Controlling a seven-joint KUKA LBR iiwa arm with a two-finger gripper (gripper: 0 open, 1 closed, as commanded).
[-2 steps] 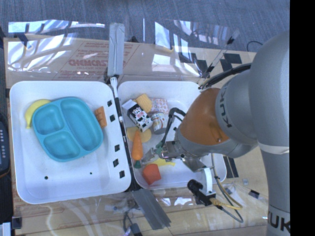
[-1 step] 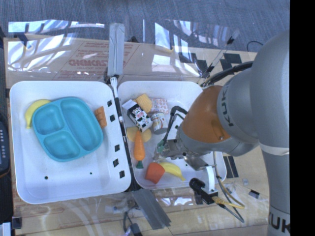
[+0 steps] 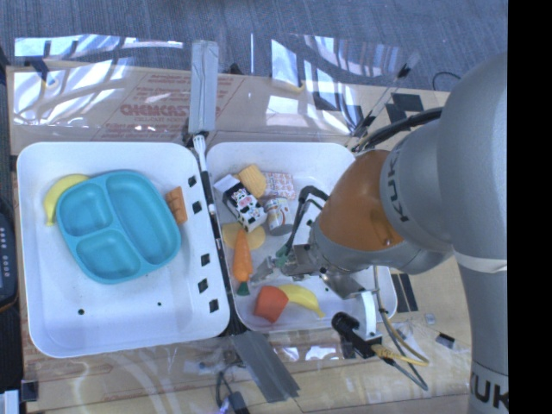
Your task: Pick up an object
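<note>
The arm reaches in from 3 o'clock and bends down over the right bin. Its gripper sits low over the middle of that bin; whether it is open or closed cannot be told, and nothing is seen in its grasp.

Just at 9 o'clock of the gripper lies a carrot, pointing toward 12. At 6 o'clock of the gripper are a red block and a banana, touching each other. At 11 o'clock of the gripper stand a cow-print carton, a tan block and a small can.

The left bin holds a blue 3-part tray. A 2nd banana peeks from under its 10 o'clock edge, and an orange piece lies at its 3 o'clock side.
</note>
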